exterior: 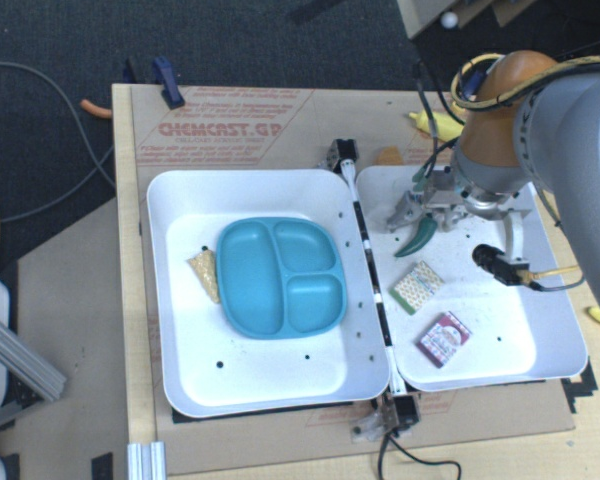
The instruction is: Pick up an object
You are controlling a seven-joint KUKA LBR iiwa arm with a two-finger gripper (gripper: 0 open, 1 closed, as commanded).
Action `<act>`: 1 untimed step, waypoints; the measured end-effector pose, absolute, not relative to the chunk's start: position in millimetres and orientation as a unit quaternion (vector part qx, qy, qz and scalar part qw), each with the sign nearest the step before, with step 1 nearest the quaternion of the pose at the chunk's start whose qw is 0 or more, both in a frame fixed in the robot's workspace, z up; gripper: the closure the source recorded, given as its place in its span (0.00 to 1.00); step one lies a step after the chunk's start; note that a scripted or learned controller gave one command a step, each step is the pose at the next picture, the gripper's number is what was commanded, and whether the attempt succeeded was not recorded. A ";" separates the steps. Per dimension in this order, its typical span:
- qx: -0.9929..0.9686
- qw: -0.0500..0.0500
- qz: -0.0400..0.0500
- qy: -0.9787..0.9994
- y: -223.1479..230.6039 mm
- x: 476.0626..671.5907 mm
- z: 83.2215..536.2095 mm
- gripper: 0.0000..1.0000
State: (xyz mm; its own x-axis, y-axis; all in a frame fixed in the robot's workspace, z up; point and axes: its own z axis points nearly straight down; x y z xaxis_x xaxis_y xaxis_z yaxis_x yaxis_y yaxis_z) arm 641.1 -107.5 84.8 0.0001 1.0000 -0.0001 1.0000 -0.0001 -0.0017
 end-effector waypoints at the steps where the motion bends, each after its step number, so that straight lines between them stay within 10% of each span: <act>1: -0.707 -0.001 0.000 -0.708 -115.6 666.9 85.0 0.00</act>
State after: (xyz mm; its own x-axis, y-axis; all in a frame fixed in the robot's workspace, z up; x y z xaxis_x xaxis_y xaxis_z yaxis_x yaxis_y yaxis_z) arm 666.9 -115.6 85.0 -0.0012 1.0000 -0.0012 1.0000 0.0012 0.0025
